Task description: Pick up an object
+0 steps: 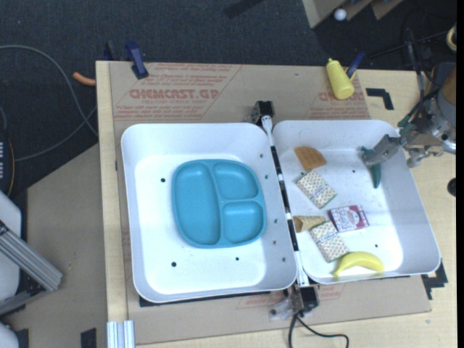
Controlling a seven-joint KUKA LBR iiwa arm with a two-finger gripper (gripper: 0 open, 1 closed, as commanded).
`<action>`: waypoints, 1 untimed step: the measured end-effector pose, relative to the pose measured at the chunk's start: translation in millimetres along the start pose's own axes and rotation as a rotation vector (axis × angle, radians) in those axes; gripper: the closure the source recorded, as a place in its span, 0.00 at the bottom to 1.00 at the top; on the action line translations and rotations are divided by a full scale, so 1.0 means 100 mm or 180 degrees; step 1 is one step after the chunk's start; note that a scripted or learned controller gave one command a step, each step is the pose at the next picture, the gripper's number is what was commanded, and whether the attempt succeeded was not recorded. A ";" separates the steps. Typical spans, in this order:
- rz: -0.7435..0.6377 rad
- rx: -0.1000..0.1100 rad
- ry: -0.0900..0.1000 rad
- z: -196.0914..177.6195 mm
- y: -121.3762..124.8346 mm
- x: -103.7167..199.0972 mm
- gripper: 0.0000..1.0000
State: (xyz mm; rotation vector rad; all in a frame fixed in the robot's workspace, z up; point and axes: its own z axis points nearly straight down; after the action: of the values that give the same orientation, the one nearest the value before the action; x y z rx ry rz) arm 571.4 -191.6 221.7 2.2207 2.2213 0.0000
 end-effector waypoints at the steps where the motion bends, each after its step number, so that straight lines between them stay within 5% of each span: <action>1: -0.0004 0.0011 0.0008 1.19 -0.01 0.58 0.00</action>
State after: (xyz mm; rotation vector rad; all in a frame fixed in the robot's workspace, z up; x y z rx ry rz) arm 570.6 -133.3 102.5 2.2224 2.2254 -0.0011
